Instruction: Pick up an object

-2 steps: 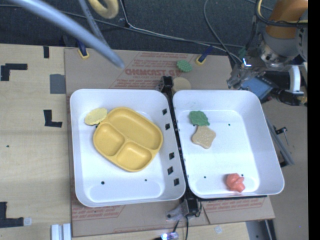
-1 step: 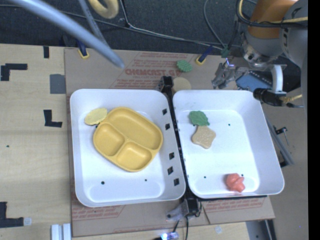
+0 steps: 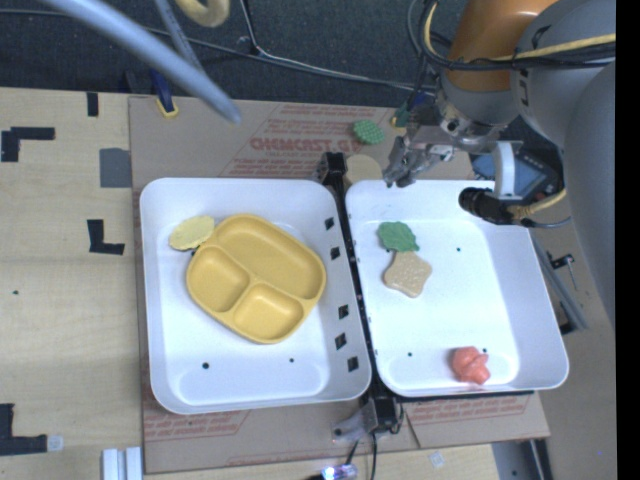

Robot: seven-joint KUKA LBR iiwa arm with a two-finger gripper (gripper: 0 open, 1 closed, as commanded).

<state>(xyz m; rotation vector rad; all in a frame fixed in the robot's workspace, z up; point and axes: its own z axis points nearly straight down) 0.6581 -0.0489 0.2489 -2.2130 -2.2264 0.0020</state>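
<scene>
My gripper [image 3: 398, 175] hangs over the far left corner of the right bin [image 3: 520, 298], above and apart from the objects. Nothing shows between its fingers. Below it in that bin lies a green leaf-shaped piece [image 3: 397, 235], touching a tan star-shaped piece [image 3: 407, 275] just in front of it. A red-orange lump [image 3: 470, 364] sits near the bin's front right corner. In the left bin [image 3: 170, 368] rests a yellow divided plate [image 3: 255, 277] with a pale yellow flat piece [image 3: 191, 232] at its far left edge.
A small green piece [image 3: 368, 131] lies on the cardboard behind the bins. Black clips line the divider [image 3: 345, 268] between the bins. A grey pole [image 3: 120, 23] crosses the upper left. The arm's body [image 3: 530, 58] fills the upper right.
</scene>
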